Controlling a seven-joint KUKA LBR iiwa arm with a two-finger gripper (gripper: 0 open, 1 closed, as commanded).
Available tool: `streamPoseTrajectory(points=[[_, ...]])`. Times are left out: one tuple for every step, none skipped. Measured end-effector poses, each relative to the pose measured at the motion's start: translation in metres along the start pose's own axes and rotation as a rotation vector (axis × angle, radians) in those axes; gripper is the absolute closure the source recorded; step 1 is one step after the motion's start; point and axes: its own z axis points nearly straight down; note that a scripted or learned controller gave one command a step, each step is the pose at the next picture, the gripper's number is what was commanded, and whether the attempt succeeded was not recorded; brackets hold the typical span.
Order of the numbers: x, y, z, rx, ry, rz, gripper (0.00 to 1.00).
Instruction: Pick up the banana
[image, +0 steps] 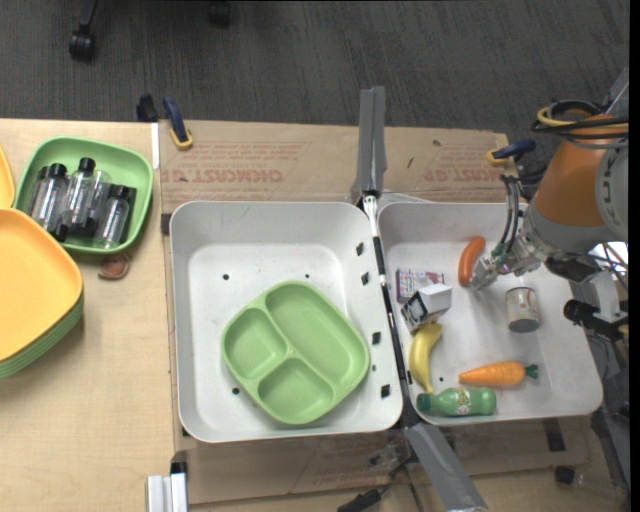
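You've got two white bins side by side: the left bin (200, 250) holds just a green divided plate (295, 350), while the right bin (570, 395) has the banana (425, 352) lying near its left wall, free, with a small white box (428, 300) just above it, a carrot (494, 374) to its right and a green bottle (457, 402) below. The gripper (497, 266) sits further up, beside a red-orange thing (471, 260) and near a metal can (521, 308), and honestly you can't tell whether it's spread or pinched.
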Motion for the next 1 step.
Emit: streamPoseTrajectory(points=[[-0.0148, -0.0256, -0.0007, 0.004, 0.003, 0.247, 1.0]])
